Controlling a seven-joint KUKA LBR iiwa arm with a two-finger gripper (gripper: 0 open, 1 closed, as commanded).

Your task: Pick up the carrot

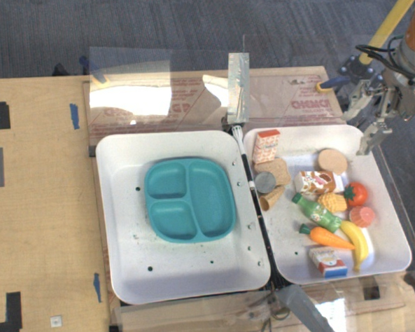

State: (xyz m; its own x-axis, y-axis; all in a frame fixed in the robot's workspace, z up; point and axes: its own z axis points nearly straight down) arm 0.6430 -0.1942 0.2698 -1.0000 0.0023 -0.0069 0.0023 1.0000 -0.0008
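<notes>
The carrot (pixel 330 238) is orange with a small green top. It lies in the right bin (pixel 391 207) toward the front, pointing right, between a green bottle (pixel 318 213) and a small carton (pixel 327 261). A banana (pixel 357 243) touches its right end. My gripper (pixel 365 125) hangs over the right bin's far right corner, well away from the carrot. Its fingers stand apart with nothing between them.
The right bin also holds a tomato (pixel 357 193), a corn piece (pixel 333 203), a bun (pixel 332 161), a milk carton (pixel 266 146), crackers (pixel 274 172) and a grey can (pixel 265 183). A teal divided plate (pixel 190 199) sits in the left bin (pixel 120 223).
</notes>
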